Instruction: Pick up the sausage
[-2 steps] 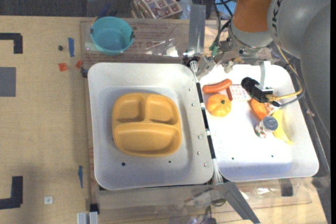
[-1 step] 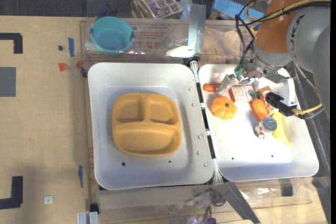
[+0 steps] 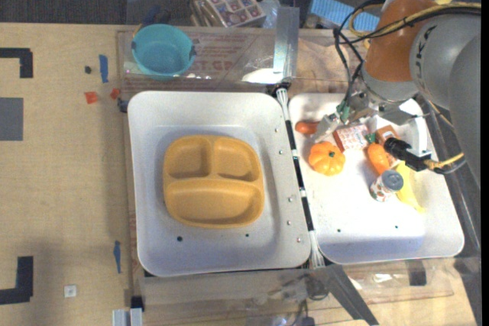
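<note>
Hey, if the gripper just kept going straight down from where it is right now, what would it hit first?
Probably the red and white carton, which lies right under the gripper in the right bin. The small reddish piece and the little pumpkin sit just beside that line. Depth is hard to judge from this slanted view.

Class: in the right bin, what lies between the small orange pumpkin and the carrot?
In the camera view, a small red-and-white box lies between the pumpkin and the carrot, beside bare white bin floor.

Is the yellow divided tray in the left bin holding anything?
Empty. The yellow tray shows three bare compartments; the toy food lies in the right bin.
</note>
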{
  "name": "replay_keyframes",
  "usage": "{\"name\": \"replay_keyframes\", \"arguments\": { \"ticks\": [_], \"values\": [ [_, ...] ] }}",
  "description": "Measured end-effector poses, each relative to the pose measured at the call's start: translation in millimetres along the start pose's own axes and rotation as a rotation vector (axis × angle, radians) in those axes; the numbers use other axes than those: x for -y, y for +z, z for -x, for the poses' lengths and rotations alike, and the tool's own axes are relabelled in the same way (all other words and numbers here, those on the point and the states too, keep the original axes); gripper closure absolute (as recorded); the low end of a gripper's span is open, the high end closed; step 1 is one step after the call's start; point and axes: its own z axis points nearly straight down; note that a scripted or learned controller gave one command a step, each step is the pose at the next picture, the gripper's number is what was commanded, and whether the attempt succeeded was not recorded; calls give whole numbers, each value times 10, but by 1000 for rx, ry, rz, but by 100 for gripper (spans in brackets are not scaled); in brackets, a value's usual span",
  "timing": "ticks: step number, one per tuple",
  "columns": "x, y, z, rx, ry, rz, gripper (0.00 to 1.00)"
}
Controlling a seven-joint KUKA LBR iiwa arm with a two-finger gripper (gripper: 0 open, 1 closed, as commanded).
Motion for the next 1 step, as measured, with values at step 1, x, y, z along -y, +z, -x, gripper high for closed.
{"name": "replay_keyframes", "arguments": {
  "ticks": [1],
  "values": [
    [-20,-85,-9,1,-1,7,100]
  ]
}}
